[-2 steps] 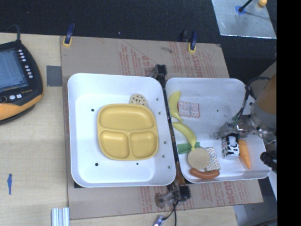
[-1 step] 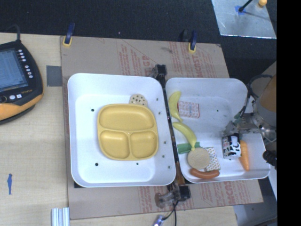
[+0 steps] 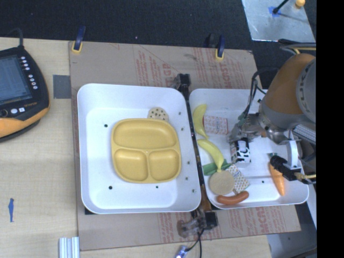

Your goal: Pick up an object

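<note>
My gripper [image 3: 243, 137] hangs low in the right bin [image 3: 252, 98], directly over a small black-and-white patterned object [image 3: 243, 153] near the bin's middle. Left of it lie two yellow bananas [image 3: 200, 117] [image 3: 213, 152] and a pinkish square packet [image 3: 216, 124]. At the bin's front are a round tan cookie [image 3: 221, 183], a reddish sausage [image 3: 231, 199] and a patterned wedge [image 3: 239, 178]. An orange carrot [image 3: 278, 181] lies to the right, under the arm's wrist.
The left bin [image 3: 91, 144] holds a yellow divided plate [image 3: 146, 149] and a small speckled cookie [image 3: 157, 113]. A tablet controller [image 3: 19, 90] rests on the bench at far left. The arm's bulky grey and orange body [image 3: 290, 98] overhangs the right bin's right side.
</note>
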You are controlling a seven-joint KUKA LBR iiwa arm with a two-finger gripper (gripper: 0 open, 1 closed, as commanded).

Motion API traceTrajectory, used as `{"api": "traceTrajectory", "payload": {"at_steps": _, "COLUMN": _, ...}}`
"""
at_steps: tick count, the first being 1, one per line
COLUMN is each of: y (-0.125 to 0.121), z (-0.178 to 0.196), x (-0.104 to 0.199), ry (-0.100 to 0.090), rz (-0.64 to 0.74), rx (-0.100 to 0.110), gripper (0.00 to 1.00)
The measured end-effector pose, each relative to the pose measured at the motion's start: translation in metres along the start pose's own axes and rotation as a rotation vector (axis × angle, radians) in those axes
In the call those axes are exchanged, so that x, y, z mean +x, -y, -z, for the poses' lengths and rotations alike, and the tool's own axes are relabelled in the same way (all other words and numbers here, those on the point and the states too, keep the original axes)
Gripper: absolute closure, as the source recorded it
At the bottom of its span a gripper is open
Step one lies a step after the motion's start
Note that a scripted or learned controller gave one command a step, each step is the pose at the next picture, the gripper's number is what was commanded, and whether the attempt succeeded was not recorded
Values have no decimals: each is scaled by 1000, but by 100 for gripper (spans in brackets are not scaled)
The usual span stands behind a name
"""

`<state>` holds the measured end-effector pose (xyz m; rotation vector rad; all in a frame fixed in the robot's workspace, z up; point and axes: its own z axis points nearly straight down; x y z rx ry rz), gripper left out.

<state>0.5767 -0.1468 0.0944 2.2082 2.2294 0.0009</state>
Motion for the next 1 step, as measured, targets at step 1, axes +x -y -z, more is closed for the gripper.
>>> {"api": "traceTrajectory", "payload": {"at_steps": 1, "y": -9, "z": 98, "x": 97, "ry": -5, "rz": -4, "rx": 4, "gripper": 100}}
